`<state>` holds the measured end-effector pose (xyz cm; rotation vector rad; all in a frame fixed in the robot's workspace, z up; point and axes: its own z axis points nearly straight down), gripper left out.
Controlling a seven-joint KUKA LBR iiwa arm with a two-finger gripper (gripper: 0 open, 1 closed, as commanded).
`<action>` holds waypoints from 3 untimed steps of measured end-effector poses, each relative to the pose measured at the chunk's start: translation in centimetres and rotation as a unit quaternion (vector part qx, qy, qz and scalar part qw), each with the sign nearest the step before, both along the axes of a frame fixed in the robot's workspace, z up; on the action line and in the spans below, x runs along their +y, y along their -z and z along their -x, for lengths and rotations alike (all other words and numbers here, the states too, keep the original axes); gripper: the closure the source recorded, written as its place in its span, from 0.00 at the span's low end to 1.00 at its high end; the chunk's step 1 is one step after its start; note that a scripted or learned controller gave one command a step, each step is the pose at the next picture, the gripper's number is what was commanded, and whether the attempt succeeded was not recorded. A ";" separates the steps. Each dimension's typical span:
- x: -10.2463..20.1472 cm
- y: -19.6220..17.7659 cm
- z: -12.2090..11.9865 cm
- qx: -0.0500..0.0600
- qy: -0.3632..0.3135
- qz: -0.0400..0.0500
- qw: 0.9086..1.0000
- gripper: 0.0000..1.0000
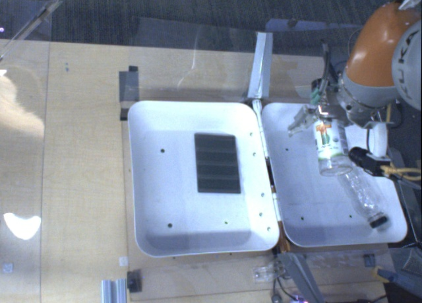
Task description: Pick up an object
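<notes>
In the right bin (pixel 310 219), a small clear bottle with a white, green and orange label (pixel 328 142) sits near the back. A longer clear plastic bottle with a dark cap (pixel 361 193) lies slanted toward the bin's front right corner, its near end close to the labelled one. My gripper (pixel 315 115) hangs over the back of the right bin, just above and left of the labelled bottle, under the arm's orange band (pixel 372 41). Whether it touches the bottle is unclear. A dark ribbed rectangular pad (pixel 217 163) lies flat in the middle of the left bin (pixel 155 183).
A raised divider (pixel 269 169) runs between the two bins. A metal bracket (pixel 259 64) stands behind the divider. Cables and a black fitting (pixel 369 160) hang from the wrist over the right bin's right side. Bare wooden bench (pixel 66 163) stretches to the left.
</notes>
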<state>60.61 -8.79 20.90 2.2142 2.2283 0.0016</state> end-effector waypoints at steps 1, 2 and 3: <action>-6.4 3.8 -3.7 -0.001 -0.034 0.001 0.999 0.00; -9.9 8.8 -5.2 -0.009 -0.137 0.004 0.991 0.00; -11.3 8.9 -6.4 -0.007 -0.183 0.003 0.983 0.00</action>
